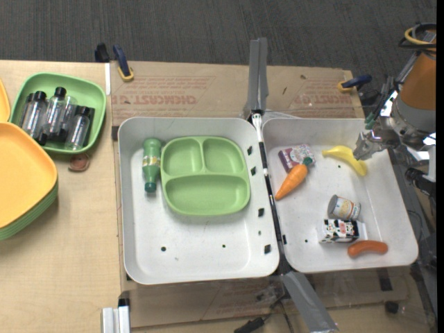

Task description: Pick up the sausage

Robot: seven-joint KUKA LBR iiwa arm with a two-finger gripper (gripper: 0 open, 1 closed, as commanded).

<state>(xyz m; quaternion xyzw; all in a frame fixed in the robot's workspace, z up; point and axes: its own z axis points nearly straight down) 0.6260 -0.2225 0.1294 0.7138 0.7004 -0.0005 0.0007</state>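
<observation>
Camera view, slanted top-down: bench [69, 269] with 2 shallow white bins side by side, left bin [201, 262] and right bin [395, 207]. Stack of orange plates [21, 179] at far left of the bench, partly cut by the frame edge. Left bin holds a green divided plate [206, 175] with 3 compartments, lying flat in the upper middle. Small green tray [59, 113] on the bench upper left, carrying several dark-capped clear bottles [55, 116]. Arm [420, 89] enters at upper right, orange band visible. Gripper [365, 148] sits over the right bin's upper right rim area, just beside the banana; cannot tell whether its claw is released or clenched, nothing seen between it. Green bottle [150, 164] lies along the plate's left edge, touching or nearly so. Carrot [293, 179] tilted in the right bin's upper left, its top by a purple packet [293, 156]. Banana [347, 158] upper middle right. Small can [344, 207] on its side lower down, black-and-white carton [340, 231] just below it. Sausage [367, 249], orange-red, lies flat near the right bin's bottom right corner, just beside the carton, well apart from the gripper.
</observation>
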